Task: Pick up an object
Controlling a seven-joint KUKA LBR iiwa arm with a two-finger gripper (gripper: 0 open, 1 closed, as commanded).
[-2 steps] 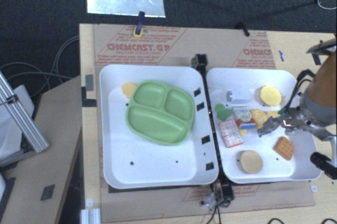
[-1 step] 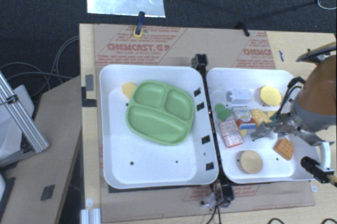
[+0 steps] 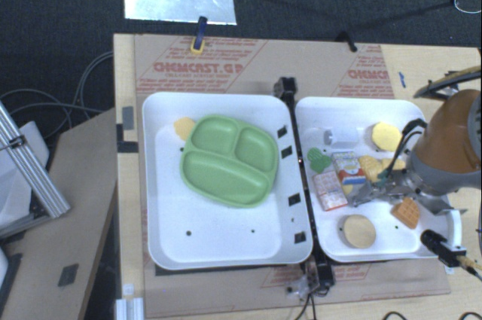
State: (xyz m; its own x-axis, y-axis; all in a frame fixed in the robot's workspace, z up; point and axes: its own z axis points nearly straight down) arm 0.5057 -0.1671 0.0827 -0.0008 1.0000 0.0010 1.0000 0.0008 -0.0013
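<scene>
**Two bins, one tray, and my gripper low in the right bin**

I count two white bins side by side. The left bin (image 3: 162,236) holds one green divided tray (image 3: 230,160) with three compartments, tilted a little, and one small yellow piece (image 3: 184,128) peeking out from under the tray's upper left corner.

The right bin (image 3: 331,111) is the crowded one. From left to right I count one small green piece (image 3: 318,160), one flat pink and white packet (image 3: 329,189), one clear cup (image 3: 340,136) lying on its side near the top, one small box (image 3: 348,168) with red and blue print, one round tan disc (image 3: 358,231) near the front wall, one yellow piece (image 3: 370,165) beside the box, one yellow round thing (image 3: 386,135) toward the back, and one orange waffle-like square (image 3: 407,213).

My gripper (image 3: 370,193) reaches in from the right, its dark metal tip low in the bin, just below the box and the yellow piece. I cannot tell how far it is open, nor whether it has anything. The packet lies just to its left, the disc just in front of it, the waffle square just to its right.
</scene>
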